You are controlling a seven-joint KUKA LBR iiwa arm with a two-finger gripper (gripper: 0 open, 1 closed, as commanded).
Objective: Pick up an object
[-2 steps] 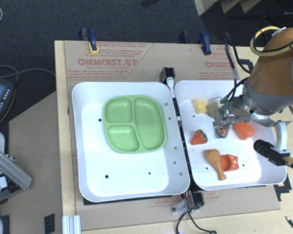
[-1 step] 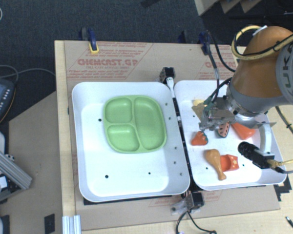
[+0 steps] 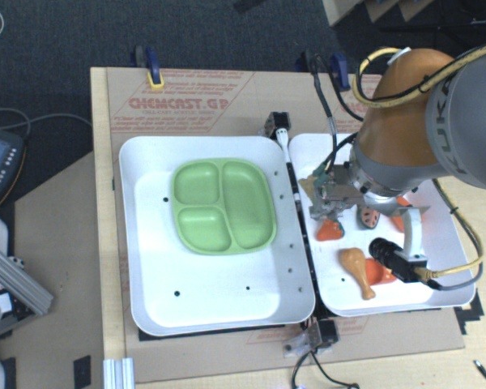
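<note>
My gripper (image 3: 327,207) hangs low over the left part of the right bin (image 3: 454,241), close to the wall between the two bins. Directly below its tip lies a small orange-red object (image 3: 331,231), touching or nearly touching it. A tan drumstick-shaped toy (image 3: 358,271) lies toward the bin's front, beside an orange piece (image 3: 380,275). A small brown and red object (image 3: 369,216) sits just right of the gripper, and another orange bit (image 3: 400,221) shows under the wrist. The arm hides the bin's back.
The left bin (image 3: 146,217) holds a green divided plate (image 3: 224,205) in its middle. The bins' shared wall (image 3: 300,217) runs just left of the gripper. Cables and clamps (image 3: 154,67) line the bench's back edge.
</note>
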